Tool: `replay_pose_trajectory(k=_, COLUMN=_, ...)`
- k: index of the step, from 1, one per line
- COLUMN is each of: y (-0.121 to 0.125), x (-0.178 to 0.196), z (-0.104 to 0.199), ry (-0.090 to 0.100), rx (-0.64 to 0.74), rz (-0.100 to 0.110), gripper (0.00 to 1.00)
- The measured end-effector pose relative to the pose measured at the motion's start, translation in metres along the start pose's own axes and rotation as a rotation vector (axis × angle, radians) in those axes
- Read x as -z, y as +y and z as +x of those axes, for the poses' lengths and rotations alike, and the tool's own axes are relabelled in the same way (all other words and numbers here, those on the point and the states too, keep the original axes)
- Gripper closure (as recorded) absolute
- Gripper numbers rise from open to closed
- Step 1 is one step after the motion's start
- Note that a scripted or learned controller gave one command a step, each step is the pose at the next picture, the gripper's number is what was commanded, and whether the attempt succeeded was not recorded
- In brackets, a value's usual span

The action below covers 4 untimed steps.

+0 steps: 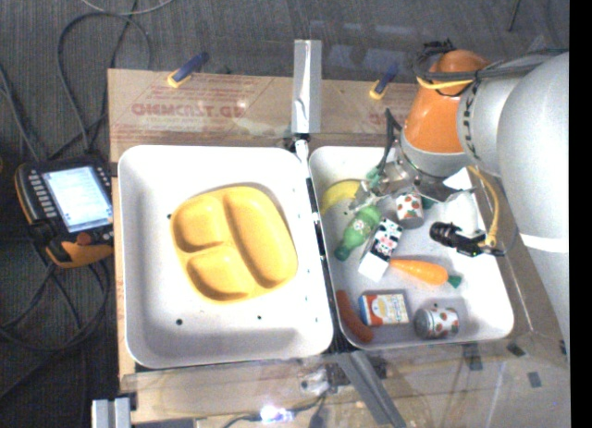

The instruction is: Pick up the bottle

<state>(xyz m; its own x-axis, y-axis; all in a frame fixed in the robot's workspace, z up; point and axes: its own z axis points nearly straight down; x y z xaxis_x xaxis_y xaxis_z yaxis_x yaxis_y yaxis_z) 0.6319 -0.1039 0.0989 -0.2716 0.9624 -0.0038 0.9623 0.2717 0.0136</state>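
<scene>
Camera view is showing the right bin (504, 311) crowded, and that crowding is the main hazard I am noting. The green bottle (356, 230) is lying tilted near the bin's left wall, its upper end touching or just beside a yellow banana-like item (338, 195), with a small black-and-white carton (381, 243) just beside its other flank. Any closing motion is risking a catch on a neighbour instead of the bottle, or a push that rolls it against the wall. The gripper (393, 181) is hovering just above and to the right of the bottle's upper end, close to a red-spotted white can (408, 206). I cannot tell from this slanted view how the gripper is set; the wrist (442, 116) is blocking much of it. Nothing is visibly held. A carrot (421, 272) is lying well clear.
</scene>
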Motion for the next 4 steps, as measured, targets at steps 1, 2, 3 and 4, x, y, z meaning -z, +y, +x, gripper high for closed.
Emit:
replay_pose_trajectory(k=1, y=-0.004, x=0.083, z=0.064, ry=0.001, rx=-0.342, rz=0.019, gripper=1.0)
replay_pose_trajectory(k=2, y=-0.057, x=0.131, z=0.104, ry=-0.001, rx=-0.562, rz=0.021, gripper=1.0)
replay_pose_trajectory(k=3, y=-0.119, x=0.093, z=0.124, ry=0.003, rx=-0.301, rz=0.022, gripper=1.0)
replay_pose_trajectory(k=4, y=-0.112, x=0.085, z=0.15, ry=0.006, rx=0.02, rz=0.02, gripper=1.0)
